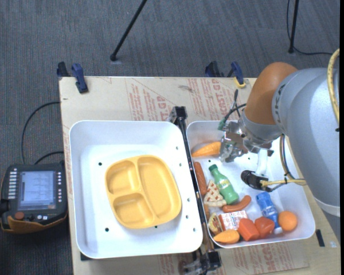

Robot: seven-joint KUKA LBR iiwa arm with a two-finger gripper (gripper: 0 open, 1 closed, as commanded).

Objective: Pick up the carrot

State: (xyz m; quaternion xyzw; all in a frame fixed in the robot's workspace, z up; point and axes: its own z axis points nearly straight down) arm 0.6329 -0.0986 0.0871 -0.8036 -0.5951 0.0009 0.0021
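a: grey carpet lies around the wooden bench [126,99], where two white bins sit side by side. where is the carrot?

b: the carrot [207,149] lies in the right bin [307,222], near its far left corner, beyond the green bottle [223,183]. the gripper [231,148] hangs just right of the carrot's thick end.

a: is the claw clamped on it?

b: i cannot tell; the wrist hides that.

a: what else sits near the bottle?

b: a sausage [200,178] lies left of it, a pizza slice [214,195] by its base, an orange ball [287,220] well to the right. the left bin [83,153] holds a yellow divided plate [142,191].
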